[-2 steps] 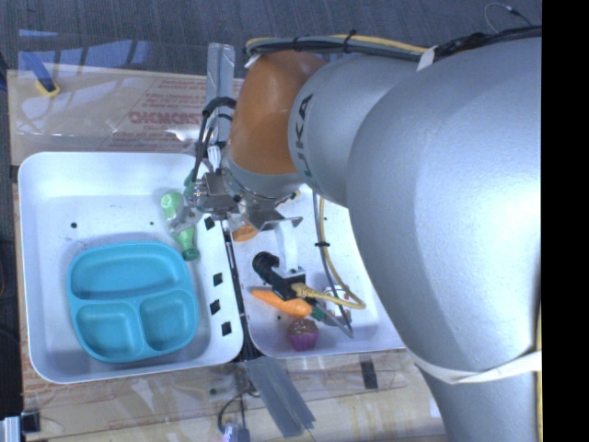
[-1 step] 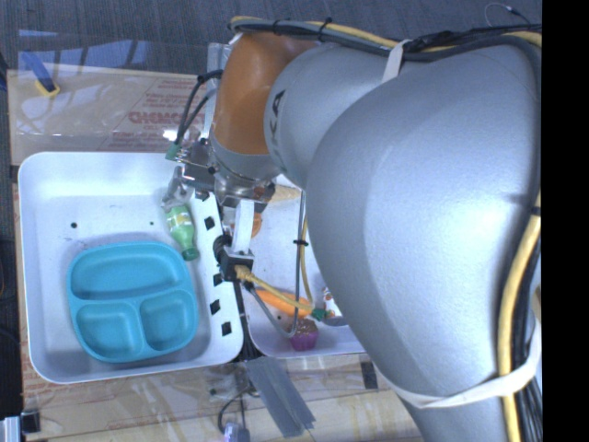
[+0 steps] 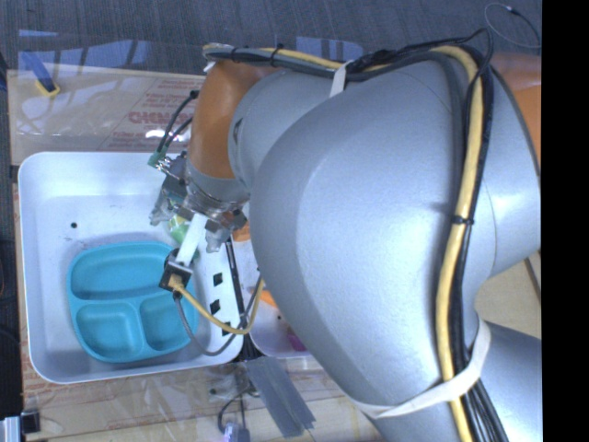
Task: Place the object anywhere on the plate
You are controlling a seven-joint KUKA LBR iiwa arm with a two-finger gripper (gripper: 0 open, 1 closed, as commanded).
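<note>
We see the blue three-compartment plastic plate (image 3: 124,304) lower left in the left white bin (image 3: 41,187); the gripper (image 3: 184,212) hovers just beyond its upper-right rim, grip state and object unclear.

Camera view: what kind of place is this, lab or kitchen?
Most likely a robot manipulation lab bench, not a kitchen. A grey arm with taped yellow cabling reaches over a shallow white bin holding a blue divided plate, and the bench is covered in clear plastic sheeting.

Blue plate (image 3: 120,307), white bin (image 3: 46,191)
</note>
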